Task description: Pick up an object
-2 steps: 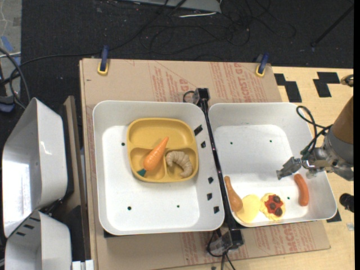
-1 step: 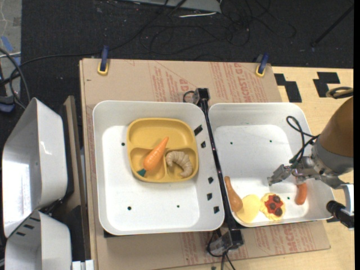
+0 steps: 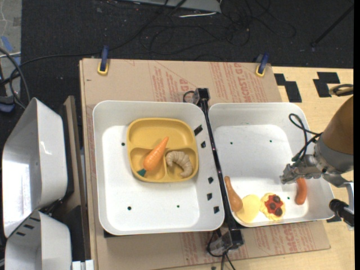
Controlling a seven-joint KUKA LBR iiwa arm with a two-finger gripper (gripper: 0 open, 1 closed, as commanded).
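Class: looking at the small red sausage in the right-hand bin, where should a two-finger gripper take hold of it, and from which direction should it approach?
Grip the sausage across its narrow middle, coming straight down from above. It lies flat and roughly lengthwise up the view on the right bin floor, so fingers closing from its left and right sides should span the short width. The gripper sits just at its upper end.

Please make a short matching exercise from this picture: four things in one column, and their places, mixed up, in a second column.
Things:
1. carrot
2. shrimp
3. sausage
4. claw

Places:
A. right bin, lying near its right wall
B. yellow plate, right compartment
C. over the right bin, just left of the sausage
D. yellow plate, left compartment

Pairs: 1-D, 2-B, 3-A, 4-C
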